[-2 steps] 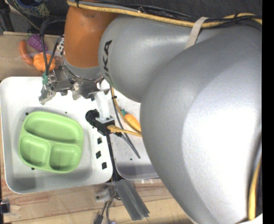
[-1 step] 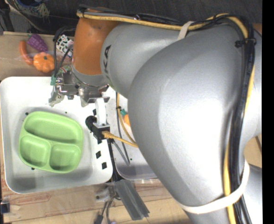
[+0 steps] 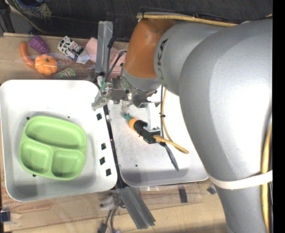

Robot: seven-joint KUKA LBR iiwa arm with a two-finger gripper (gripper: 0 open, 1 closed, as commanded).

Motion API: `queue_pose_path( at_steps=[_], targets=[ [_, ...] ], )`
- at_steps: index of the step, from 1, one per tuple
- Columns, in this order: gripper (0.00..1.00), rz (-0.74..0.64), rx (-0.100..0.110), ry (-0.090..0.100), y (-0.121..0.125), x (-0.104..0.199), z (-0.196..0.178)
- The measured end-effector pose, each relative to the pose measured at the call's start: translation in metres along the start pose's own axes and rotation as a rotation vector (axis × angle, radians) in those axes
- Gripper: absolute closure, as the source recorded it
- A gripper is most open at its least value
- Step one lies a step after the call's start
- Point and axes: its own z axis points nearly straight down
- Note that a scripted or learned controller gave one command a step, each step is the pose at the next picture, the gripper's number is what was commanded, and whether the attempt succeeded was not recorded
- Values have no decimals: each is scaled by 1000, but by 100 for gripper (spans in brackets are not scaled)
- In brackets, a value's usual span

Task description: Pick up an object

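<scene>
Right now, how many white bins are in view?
2. The left bin holds a green plate; the right bin lies beside it, partly hidden under the arm.

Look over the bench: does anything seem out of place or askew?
Yes. An orange pumpkin and a purple piece, with other toys, lie on the bench behind the left bin, outside both bins. The green divided plate sits skewed to that bin's walls.

A light green three-compartment plate (image 3: 52, 147) lies flat, hollows upward, in the middle of the view's left bin (image 3: 16, 89). A small orange piece with a green tip (image 3: 131, 122) lies in the right bin (image 3: 147, 166), near its far left corner.
</scene>
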Motion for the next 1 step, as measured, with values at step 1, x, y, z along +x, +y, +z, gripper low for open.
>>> queue_pose_path(
  at_steps=[1],
  targets=[
    [0,-8,-2,-1,38,78,14]
  ],
)
